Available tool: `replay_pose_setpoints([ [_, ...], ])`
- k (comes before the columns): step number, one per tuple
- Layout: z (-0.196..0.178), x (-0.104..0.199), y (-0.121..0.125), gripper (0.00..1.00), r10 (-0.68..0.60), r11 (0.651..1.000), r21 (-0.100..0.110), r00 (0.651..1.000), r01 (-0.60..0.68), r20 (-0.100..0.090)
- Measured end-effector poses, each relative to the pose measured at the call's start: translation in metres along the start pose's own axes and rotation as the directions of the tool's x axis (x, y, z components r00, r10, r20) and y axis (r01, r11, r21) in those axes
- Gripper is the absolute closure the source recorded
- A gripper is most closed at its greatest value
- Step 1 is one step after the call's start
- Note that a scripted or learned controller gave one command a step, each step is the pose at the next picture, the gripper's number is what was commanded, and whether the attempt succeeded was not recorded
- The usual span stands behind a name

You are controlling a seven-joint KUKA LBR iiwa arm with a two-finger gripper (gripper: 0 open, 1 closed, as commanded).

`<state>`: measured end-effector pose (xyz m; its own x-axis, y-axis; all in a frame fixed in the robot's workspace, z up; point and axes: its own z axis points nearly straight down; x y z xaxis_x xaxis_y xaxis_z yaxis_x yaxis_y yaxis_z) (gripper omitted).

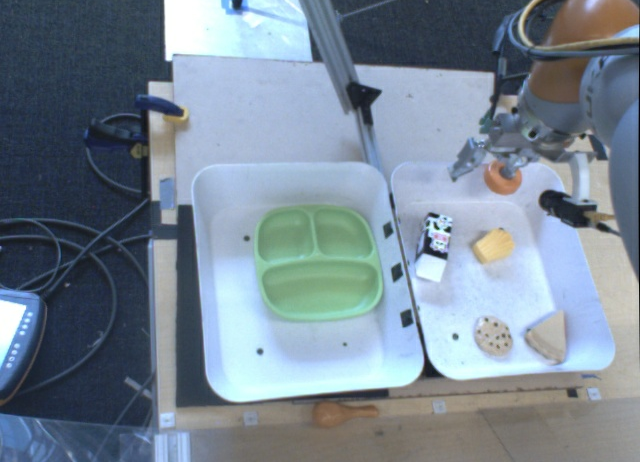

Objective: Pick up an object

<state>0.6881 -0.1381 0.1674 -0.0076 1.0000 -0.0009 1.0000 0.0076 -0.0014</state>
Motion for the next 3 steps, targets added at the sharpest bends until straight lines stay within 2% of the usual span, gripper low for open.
replay_pose_setpoints([
  [1, 0.058, 0.004, -0.012, 0.00, 0.003, 1.000, 0.019, 1.000, -0.003, -0.002],
  [2, 0.074, 0.001, -0.014, 0.00, 0.007, 1.000, 0.018, 1.000, -0.007, 0.000],
  [3, 0.062, 0.000, -0.014, 1.00, 0.006, 1.000, 0.020, 1.000, -0.006, 0.002],
])
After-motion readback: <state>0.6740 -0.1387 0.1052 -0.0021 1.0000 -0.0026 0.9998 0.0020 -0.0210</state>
